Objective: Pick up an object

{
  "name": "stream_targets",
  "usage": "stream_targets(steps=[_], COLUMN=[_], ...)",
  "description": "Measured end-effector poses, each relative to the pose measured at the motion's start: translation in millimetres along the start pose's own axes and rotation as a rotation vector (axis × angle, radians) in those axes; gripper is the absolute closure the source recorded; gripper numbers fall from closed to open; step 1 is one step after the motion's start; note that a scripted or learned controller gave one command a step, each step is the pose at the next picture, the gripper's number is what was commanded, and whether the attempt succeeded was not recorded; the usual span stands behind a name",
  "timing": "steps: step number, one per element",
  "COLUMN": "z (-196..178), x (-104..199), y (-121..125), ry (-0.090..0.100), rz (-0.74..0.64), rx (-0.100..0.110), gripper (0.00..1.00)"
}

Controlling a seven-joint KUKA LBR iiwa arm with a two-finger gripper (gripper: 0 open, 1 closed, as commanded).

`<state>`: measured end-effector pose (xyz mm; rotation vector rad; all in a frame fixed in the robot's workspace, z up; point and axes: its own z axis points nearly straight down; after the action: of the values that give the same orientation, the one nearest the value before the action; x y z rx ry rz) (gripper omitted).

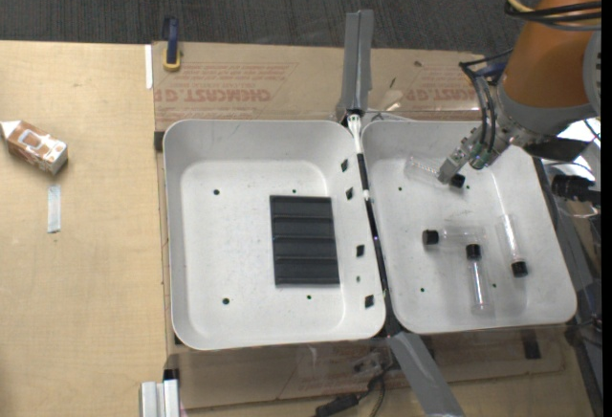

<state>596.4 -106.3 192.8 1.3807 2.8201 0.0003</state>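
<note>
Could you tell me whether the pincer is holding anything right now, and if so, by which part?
It cannot be told: the pincer is low in the right bin, near a clear tube, but no object is seen between its tips.

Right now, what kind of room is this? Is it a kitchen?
Not a kitchen. It looks like a robot test lab or workshop: a robot arm reaches over two white bins on a wooden bench, with clear tubes to pick up.
</note>
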Motion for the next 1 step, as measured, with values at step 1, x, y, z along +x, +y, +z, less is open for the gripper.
stream_targets(steps=[1], z=[-42.4], x=[19.9], y=[33.5], ry=[0.000], rz=[-0.064], rx=[0.000], gripper=[1.00])
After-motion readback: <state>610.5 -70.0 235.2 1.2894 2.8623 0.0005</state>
